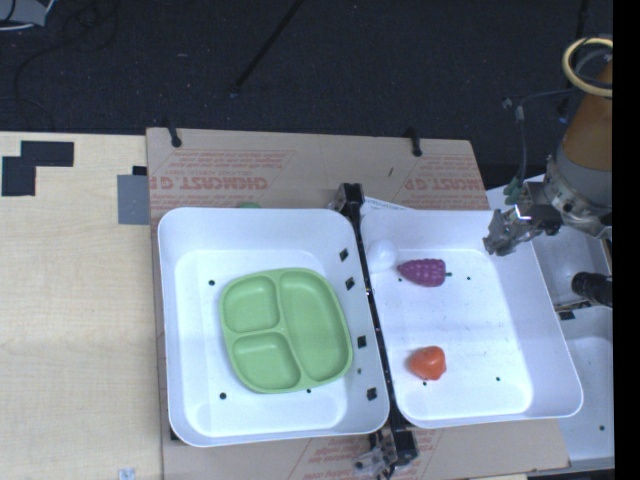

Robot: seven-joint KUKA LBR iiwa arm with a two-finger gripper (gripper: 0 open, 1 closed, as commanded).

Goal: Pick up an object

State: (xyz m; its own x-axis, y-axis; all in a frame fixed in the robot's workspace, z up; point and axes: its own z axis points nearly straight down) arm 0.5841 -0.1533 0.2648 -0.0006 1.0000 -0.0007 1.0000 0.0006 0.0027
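Purple toy grape bunch (422,272) lies in the right bin (545,298), upper middle; likely light, rigid plastic with a bumpy surface. Grip across its narrow width. Gripper (503,234) hovers at the bin's upper right edge; state indiscernible.

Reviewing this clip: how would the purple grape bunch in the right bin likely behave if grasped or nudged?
The purple grape bunch looks like a moulded toy, so probably stiff and light. Its bumpy, tapered shape may let fingers slip off the lobes. Lying flat on the right bin floor, a nudge would likely slide it rather than roll it.
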